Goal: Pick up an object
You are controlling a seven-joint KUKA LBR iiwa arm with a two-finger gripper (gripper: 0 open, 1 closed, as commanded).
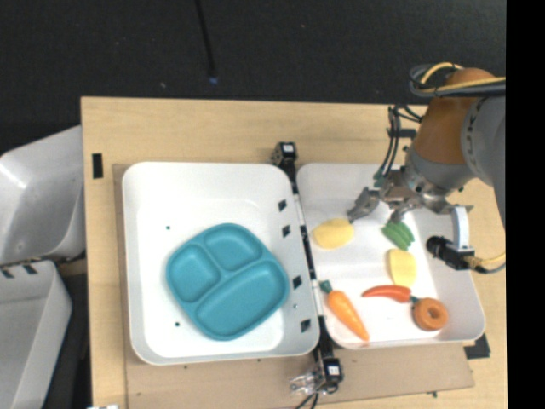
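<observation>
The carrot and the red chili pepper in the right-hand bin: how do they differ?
The carrot is orange, thick and tapered, with a green top; the red chili pepper is red, thin and curved. The carrot lies slantwise near the bin's left edge; the pepper lies almost crosswise nearer the middle. Both are toy foods lying flat in the right bin.

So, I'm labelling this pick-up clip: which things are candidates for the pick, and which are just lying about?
Candidates, right bin:
yellow potato
green pepper
yellow piece
red chilli
carrot
orange ring

Lying about:
blue divided tray, left bin
</observation>
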